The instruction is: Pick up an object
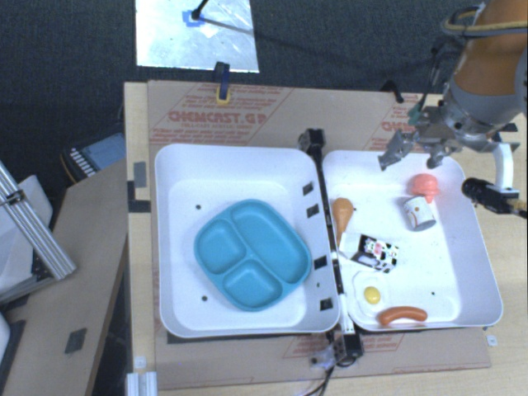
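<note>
1. Looking down on the bench (206, 114), we see two shallow white bins side by side: the left bin (177, 188) and the right bin (470, 279).
2. We see the grey arm (495, 48) with its orange section coming in over the far right corner of the right bin.
3. We find a blue divided tray (252, 254) lying in the middle of the left bin, turned at a slant.
4. We see the gripper (417, 148) above the far edge of the right bin, its two fingers spread apart with nothing between them.
5. In the right bin, we count a pink object (425, 186) near the far edge, with a small white cup (420, 213) just beside it.
6. We see a black-and-white patterned piece (375, 252) near the bin's middle, and an orange pear-shaped item (342, 214) by the left edge.
7. At the near edge we see a sausage (402, 314), with a fried egg (370, 291) just beside it.
</note>
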You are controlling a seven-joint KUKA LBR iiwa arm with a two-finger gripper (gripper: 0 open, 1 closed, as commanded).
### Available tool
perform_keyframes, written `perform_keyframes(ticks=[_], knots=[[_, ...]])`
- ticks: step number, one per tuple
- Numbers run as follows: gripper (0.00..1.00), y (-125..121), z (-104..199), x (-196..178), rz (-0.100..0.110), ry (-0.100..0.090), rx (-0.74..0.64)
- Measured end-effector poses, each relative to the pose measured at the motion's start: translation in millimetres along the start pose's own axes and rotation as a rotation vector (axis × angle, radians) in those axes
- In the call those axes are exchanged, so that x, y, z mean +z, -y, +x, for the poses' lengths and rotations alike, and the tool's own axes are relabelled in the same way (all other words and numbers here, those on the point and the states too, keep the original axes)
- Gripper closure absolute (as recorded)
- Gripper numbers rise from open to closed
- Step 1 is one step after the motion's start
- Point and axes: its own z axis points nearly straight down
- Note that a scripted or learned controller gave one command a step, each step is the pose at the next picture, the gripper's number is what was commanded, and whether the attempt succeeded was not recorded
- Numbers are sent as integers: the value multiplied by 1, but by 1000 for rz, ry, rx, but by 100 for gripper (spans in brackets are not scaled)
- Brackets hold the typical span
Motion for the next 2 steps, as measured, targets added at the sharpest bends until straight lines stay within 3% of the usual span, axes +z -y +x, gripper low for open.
perform_keyframes(ticks=[1, 2], knots=[[0, -2, 0, -6, -10, 1, -1], [0, 3, 8, 52, -5, 0, 0]])
